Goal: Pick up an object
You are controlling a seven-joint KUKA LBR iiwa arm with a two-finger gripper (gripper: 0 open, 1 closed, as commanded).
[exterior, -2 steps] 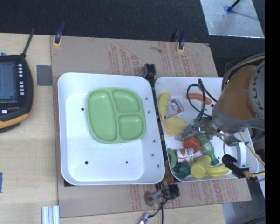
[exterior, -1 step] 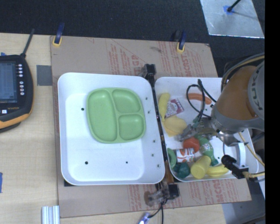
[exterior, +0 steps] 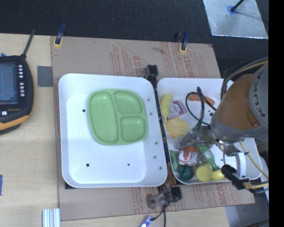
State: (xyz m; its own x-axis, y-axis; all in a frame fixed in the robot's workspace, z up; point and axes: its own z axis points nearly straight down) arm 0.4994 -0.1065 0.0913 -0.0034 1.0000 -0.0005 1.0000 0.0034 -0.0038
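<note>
Item: my gripper [exterior: 198, 137], right bin [exterior: 172, 86], above toy clutter [exterior: 194, 159]; grip state I cannot tell. Green plate [exterior: 117, 116] at nine o'clock.

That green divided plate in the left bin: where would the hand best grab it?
Probably the green divided plate by its raised outer rim, coming straight down from above. It lies flat and alone in the left bin, so the rim is the one thin part two fingers could pinch; its near-right edge seems handiest.

Left bin [exterior: 71, 126]: I saw smooth white plastic, faintly glossy
Divided plate [exterior: 117, 116]: matt pale-green plastic
Bench cover [exterior: 132, 56]: I took it for rough brown cardboard
Arm [exterior: 241, 108]: smooth grey casing, satin orange band
</note>
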